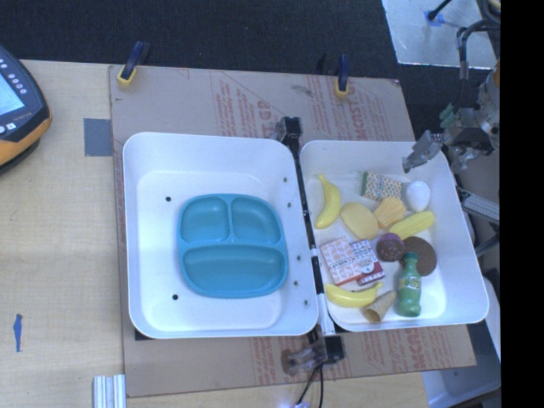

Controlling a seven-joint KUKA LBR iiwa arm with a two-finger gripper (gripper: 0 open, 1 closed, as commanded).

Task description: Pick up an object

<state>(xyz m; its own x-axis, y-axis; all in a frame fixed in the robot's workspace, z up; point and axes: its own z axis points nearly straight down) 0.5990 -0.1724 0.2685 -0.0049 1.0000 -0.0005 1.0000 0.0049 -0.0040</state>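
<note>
The right bin [470,257] holds several toy foods. A banana [327,202] lies at its left. A white egg [417,195], a speckled packet [382,185] and a corn cob [412,224] lie toward the back right. A red-and-white carton [351,260] sits in the middle. A second banana [352,295], a green bottle [409,286] and a brown cookie [420,255] lie at the front. My gripper [422,154] hovers over the bin's back right corner, just above and right of the packet, apart from the egg. Nothing shows in its grasp.
The left bin [144,228] carries a blue divided plate [231,246]. Both bins rest on a cardboard sheet [255,109] held by clamps [342,73] at the back. A yellow-and-black device [17,100] sits at the bench's far left.
</note>
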